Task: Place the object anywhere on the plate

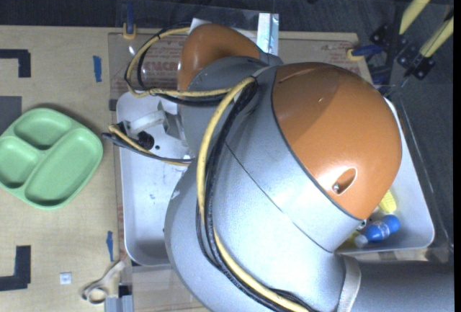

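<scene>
Green plate (50,157) sits bare on the worktop (57,58) at the left, so nothing's placed yet. Arm (288,188) is bent over the bins (hand's state, can't tell). Which object it's after, unclear too.

We are looking at an evenly, brightly lit scene with light falling from above. The arm (302,181) is catching soft sheen on its grey shell and orange dome toward two o'clock. It is casting a dim shadow into the white bin (140,210) at seven o'clock. The floor at twelve o'clock is staying dark. Focus is holding fairly sharp, with slight grain.
</scene>
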Robot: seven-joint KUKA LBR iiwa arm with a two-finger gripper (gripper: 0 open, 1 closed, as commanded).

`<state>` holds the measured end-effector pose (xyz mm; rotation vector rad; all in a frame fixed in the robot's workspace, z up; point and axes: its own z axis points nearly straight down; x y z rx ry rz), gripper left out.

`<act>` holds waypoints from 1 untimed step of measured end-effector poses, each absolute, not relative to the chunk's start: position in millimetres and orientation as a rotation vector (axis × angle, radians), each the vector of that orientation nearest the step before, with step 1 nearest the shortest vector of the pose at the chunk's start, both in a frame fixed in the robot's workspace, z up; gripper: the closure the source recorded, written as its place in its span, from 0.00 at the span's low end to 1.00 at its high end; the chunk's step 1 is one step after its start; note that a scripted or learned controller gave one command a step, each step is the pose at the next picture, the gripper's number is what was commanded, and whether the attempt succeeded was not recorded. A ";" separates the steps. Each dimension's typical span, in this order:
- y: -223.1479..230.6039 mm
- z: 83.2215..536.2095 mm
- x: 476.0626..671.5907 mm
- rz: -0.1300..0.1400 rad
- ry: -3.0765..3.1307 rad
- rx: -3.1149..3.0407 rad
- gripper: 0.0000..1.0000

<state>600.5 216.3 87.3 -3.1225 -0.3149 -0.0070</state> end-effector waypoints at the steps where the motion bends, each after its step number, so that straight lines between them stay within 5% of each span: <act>1: 216.4 97.7 600.8 -0.006 -0.312 -3.121 1.00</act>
